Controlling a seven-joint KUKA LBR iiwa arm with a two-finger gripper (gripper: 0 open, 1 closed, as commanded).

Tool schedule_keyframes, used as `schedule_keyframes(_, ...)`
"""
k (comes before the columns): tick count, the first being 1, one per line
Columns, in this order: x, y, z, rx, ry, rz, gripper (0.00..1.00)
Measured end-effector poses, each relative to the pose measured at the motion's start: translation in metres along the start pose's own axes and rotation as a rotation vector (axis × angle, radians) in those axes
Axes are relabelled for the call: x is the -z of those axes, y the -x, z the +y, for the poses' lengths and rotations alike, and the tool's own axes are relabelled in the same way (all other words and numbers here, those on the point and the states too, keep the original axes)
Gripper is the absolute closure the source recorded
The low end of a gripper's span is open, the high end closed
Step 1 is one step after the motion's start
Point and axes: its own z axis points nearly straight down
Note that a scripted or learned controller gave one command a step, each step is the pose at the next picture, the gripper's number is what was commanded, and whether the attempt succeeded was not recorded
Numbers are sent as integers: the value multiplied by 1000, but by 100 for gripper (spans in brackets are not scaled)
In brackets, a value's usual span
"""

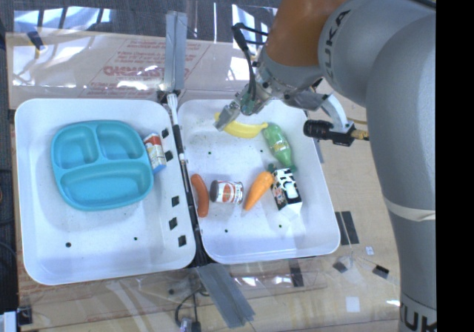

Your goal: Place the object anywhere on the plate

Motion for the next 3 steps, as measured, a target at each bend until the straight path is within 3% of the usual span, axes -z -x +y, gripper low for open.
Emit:
schedule_keyframes(1, -21, -76, 40, -9, -1, 1, 100)
schedule_keyframes(2, -20, -124, 98, 175, 2, -1, 100)
schedule_keyframes(3, -20, -124, 98, 175, 2, -2, 0)
